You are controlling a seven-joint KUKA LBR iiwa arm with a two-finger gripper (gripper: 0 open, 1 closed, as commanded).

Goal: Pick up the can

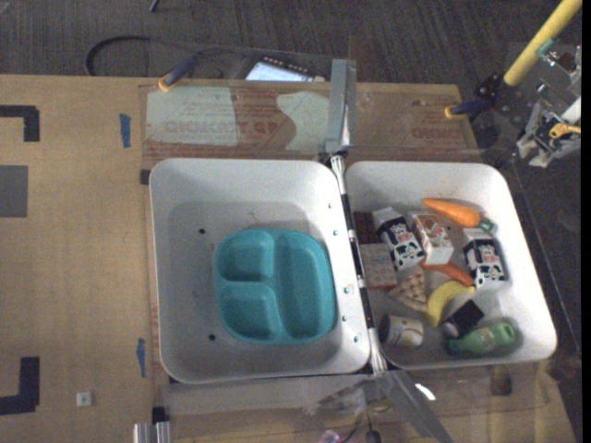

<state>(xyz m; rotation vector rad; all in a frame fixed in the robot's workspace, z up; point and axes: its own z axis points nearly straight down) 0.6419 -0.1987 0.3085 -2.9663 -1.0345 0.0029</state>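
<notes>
The can (402, 330), lying on its side in the right bin (526, 247), is judged light, rigid, slippery; its curved sides should be gripped. The hand's (545, 137) state cannot be told.

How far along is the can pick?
Not started, by the look of it. The can lies on its side in the right bin, near the front left corner, beside the banana. Nothing is in hand. The arm sits beyond the bin's far right corner. Approach, grasp and lift all remain.
</notes>
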